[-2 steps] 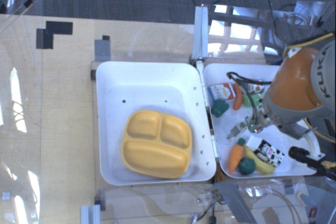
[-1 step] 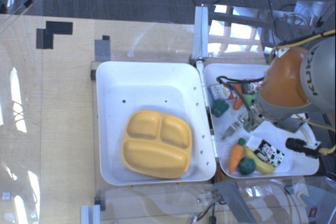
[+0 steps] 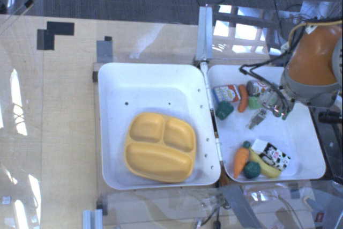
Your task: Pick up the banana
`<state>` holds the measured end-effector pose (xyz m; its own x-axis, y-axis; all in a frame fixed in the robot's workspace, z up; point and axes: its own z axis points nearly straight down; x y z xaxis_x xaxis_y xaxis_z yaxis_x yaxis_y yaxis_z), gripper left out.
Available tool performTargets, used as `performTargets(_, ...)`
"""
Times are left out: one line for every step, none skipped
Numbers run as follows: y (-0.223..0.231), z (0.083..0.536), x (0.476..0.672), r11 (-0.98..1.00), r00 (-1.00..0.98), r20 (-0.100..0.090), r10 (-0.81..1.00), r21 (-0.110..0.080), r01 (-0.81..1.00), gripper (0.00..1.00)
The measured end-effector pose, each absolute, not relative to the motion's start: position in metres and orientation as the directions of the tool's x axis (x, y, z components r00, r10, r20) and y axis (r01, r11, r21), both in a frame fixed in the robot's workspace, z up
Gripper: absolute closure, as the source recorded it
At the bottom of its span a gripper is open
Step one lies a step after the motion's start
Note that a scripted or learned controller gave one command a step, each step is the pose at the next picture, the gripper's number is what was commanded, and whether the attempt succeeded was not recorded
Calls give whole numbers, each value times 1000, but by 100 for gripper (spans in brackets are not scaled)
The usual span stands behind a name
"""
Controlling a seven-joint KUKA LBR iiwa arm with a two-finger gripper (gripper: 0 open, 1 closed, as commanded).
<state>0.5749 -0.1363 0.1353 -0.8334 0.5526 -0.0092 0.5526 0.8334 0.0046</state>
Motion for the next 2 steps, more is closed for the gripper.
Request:
performTargets(-190,104,611,924,-924,-10,382,2,382,0)
performTargets(-206,197,566,974,-974,-13,226,0,226,0)
